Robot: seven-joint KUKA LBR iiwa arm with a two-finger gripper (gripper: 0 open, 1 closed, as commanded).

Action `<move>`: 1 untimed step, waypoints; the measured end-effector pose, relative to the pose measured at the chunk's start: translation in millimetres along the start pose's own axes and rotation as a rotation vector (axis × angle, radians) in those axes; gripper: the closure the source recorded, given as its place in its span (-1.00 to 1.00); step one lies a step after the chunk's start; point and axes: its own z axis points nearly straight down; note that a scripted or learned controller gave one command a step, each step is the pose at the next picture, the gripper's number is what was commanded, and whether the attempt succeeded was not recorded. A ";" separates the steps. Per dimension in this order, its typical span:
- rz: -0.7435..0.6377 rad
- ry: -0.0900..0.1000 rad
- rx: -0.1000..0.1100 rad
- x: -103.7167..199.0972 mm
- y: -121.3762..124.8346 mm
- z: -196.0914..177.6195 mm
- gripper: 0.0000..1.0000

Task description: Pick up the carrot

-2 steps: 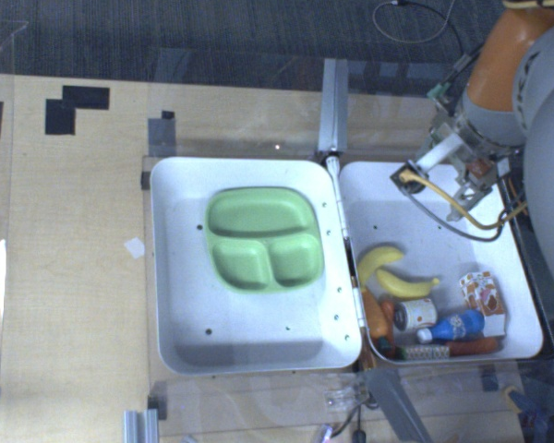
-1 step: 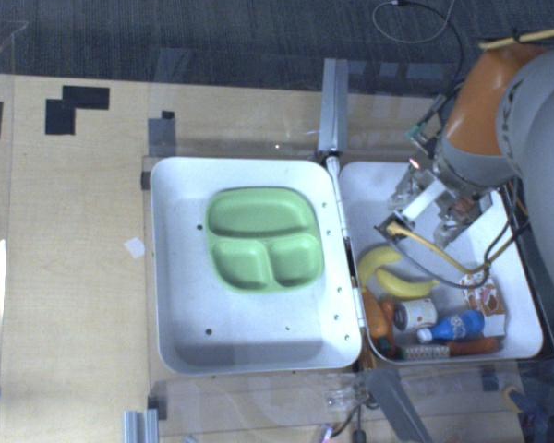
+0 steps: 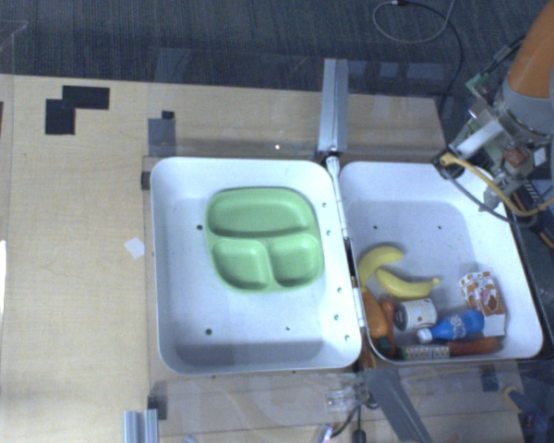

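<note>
An orange, elongated piece that looks like the carrot (image 3: 377, 316) lies in the front left corner of the right bin (image 3: 415, 201), along its left wall. It is partly tucked under the banana (image 3: 397, 272) and beside a small can (image 3: 415, 315). My gripper (image 3: 501, 158) hangs over the right bin's back right corner, well away from the carrot. It sits under the grey wrist with the orange band (image 3: 543, 44), wrapped in cables, and nothing shows in its grasp.
A blue bottle (image 3: 458, 326), a red-and-white carton (image 3: 482, 293) and a long reddish stick (image 3: 462, 346) crowd the right bin's front. The left bin (image 3: 180, 321) holds a green divided plate (image 3: 263, 238). A metal rail (image 3: 331, 109) stands behind the gap between the bins.
</note>
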 end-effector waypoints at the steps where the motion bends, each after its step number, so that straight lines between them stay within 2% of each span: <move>1: 0.138 0.000 0.002 25.1 -28.3 161.7 -1.00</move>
